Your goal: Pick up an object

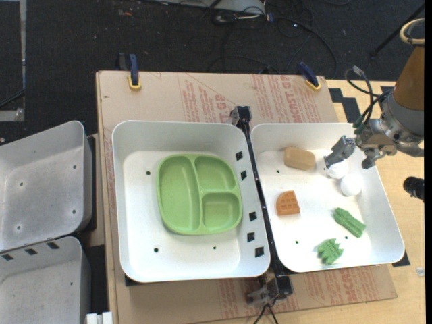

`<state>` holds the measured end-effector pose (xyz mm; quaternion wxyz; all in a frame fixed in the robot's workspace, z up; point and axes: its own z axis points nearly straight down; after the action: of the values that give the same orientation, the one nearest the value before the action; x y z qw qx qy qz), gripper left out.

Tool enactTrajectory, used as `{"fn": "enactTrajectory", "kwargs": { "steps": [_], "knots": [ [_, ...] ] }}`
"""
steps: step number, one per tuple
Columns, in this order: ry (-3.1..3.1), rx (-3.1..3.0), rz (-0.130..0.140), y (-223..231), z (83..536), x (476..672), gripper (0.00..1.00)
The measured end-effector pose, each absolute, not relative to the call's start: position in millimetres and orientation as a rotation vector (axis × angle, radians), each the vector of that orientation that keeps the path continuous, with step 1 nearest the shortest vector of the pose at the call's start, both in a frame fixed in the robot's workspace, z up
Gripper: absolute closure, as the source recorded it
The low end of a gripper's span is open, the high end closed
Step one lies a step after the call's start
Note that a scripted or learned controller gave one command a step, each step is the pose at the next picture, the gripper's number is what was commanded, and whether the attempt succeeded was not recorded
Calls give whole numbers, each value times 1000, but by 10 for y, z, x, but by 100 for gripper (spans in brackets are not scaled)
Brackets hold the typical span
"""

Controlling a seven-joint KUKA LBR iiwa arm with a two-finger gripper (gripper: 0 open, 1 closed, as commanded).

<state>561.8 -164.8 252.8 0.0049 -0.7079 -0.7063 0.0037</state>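
- The gripper [352, 155] hangs low over the far right part of the right bin [305, 262], its two fingers spread apart with nothing between them.
- A small white ball [350, 185] lies just below the claw, toward the camera, close to its fingertips; it is round, so no long axis matters.
- A tan bread-like piece [300, 158] sits to the claw's left, near it.
- Judging from this, the ball is the nearest candidate to pick up.
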Motion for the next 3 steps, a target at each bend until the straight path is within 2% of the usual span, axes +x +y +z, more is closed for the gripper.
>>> {"fn": "enactTrajectory", "kwargs": {
  "steps": [1,3],
  "knots": [
    [-2222,-2220,1,-1643,2597,5640,0],
    [-2219,-2222,2,-1673,1361,5680,0]
  ]
}}
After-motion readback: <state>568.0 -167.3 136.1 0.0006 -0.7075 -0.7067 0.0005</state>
